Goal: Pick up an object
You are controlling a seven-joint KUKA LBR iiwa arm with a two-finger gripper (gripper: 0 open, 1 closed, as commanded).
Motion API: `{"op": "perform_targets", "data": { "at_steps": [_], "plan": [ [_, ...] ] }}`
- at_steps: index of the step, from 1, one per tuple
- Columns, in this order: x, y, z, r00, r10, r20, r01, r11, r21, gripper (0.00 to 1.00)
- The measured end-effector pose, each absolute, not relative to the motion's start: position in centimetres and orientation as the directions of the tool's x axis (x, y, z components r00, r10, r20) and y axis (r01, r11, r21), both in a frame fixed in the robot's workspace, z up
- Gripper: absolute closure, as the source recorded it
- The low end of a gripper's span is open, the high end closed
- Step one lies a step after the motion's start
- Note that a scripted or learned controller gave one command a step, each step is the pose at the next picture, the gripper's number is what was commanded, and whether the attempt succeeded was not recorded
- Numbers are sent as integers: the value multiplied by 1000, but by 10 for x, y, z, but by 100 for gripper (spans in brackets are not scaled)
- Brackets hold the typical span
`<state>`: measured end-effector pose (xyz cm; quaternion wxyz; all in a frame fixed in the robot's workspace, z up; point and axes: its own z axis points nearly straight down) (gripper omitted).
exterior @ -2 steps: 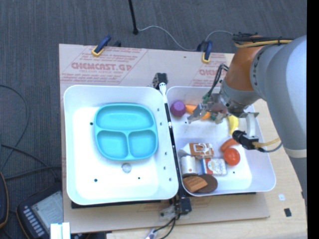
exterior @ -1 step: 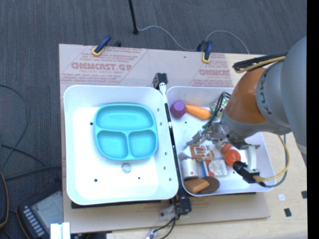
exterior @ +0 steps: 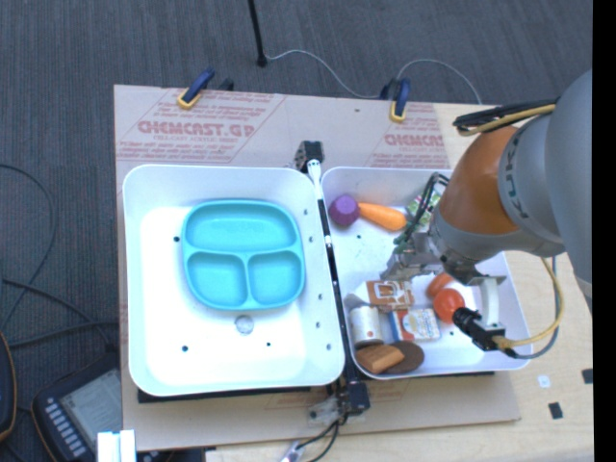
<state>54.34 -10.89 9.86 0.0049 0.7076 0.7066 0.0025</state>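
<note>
- Looking down on the worktop (exterior: 192, 114), you see two white bins side by side: the left bin (exterior: 154, 335) carries a blue divided tray (exterior: 243, 255), and the right bin (exterior: 515, 354) holds the loose clutter from which one thing is to be picked.
- The end effector (exterior: 412, 258) hangs low over the middle of the right bin, under the orange wrist band; whether it is open or closed, and whether it has anything, you cannot tell from this angle.
- Nearest candidate: a small printed carton (exterior: 391, 295), lying flat just below the end effector. Judge it light and fairly stiff but crushable; take it across its narrow sides, not its broad face.
- A purple ball (exterior: 343, 209) sits at the bin's upper left, beside an orange carrot-shaped toy (exterior: 383, 217). The ball is probably light and apt to roll out of a pinch; the carrot looks easier, gripped across its thick end.
- An orange-red round piece (exterior: 448, 302) lies to the right of the carton, close under the arm; expect a smooth, slippery surface.
- A small can (exterior: 364, 324) and a brown bun-like toy (exterior: 381, 358) lie at the lower edge, close together and against the wall, leaving little room beside them.
</note>
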Motion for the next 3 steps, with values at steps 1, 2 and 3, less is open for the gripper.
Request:
{"op": "perform_targets", "data": {
  "at_steps": [1, 2, 3],
  "plan": [
    [543, -109, 98, 1, 1000, -3, 1000, -1, 10, 0],
    [543, -109, 108, 1, 1000, -3, 1000, -1, 10, 100],
    [543, -109, 108, 1, 1000, -3, 1000, -1, 10, 0]
  ]
}}
